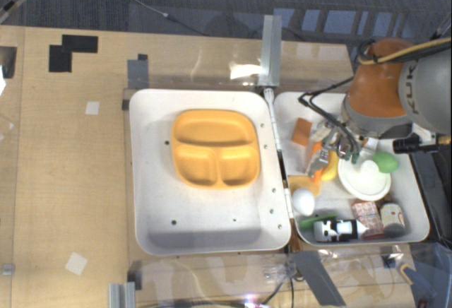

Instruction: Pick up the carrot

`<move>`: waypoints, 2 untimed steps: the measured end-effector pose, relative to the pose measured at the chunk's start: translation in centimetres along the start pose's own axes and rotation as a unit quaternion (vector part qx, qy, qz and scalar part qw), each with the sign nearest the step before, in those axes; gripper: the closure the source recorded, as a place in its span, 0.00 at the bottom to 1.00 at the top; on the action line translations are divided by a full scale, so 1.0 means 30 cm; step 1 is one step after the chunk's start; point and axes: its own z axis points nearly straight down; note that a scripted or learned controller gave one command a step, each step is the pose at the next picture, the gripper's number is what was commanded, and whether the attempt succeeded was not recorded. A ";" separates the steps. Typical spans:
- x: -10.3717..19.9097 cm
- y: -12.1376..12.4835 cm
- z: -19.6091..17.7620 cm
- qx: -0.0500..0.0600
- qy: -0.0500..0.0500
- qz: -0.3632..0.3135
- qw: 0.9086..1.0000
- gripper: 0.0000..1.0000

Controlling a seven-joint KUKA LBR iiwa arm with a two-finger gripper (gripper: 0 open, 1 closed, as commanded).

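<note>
Crowded right bin, roomy left bin

The right bin (421,218) is packed: white plate (364,179), egg (304,201), dark bottle (337,228) and small cans (378,218) lie close together beneath the arm (395,91). In the left bin (152,158), open floor surrounds the yellow tray (215,147).

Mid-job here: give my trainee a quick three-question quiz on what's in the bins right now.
1. True or false: the yellow divided tray lies in the left bin.
2. Which bin is the gripper over: A left, B right?
3. What white round item lies just above the dark bottle in the camera view?

Key: 1 true. 2 B, the right bin. 3 the egg.
</note>
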 end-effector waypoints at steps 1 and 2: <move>-0.019 0.010 -0.052 -0.002 -0.011 -0.003 1.000 1.00; 0.137 0.115 -0.328 -0.001 0.001 -0.254 0.967 1.00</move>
